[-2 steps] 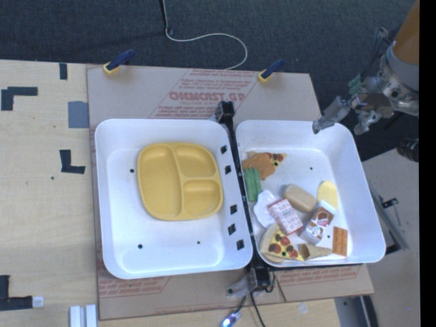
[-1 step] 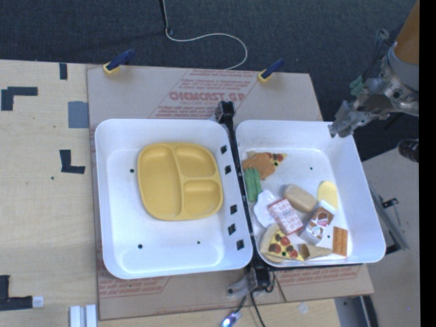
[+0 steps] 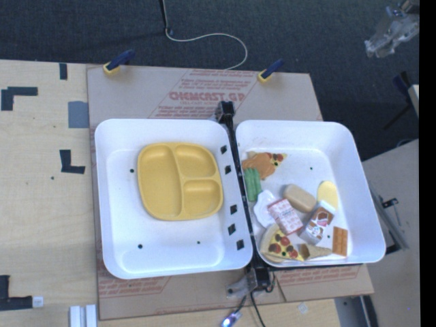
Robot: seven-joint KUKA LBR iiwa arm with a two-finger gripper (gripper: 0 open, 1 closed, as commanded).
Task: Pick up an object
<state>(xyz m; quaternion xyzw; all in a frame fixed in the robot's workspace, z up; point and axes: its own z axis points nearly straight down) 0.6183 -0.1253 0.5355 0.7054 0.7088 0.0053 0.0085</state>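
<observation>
The right bin (image 3: 340,138) holds several toy foods: a pizza slice (image 3: 263,161), a green piece (image 3: 252,183), a white and red packet (image 3: 282,214), a tan loaf (image 3: 300,197), a yellow piece (image 3: 328,194), a small can (image 3: 317,225), an orange cracker (image 3: 339,240) and a second pizza slice (image 3: 281,244). My gripper (image 3: 391,34) is a blurred grey shape at the top right, over the dark floor and far behind the right bin. Nothing shows between its fingers.
The left bin (image 3: 112,203) holds a yellow divided plate (image 3: 180,181). Both bins rest on a cardboard sheet (image 3: 197,94) held by two clamps (image 3: 119,60). A thin cable (image 3: 204,38) lies on the dark floor behind.
</observation>
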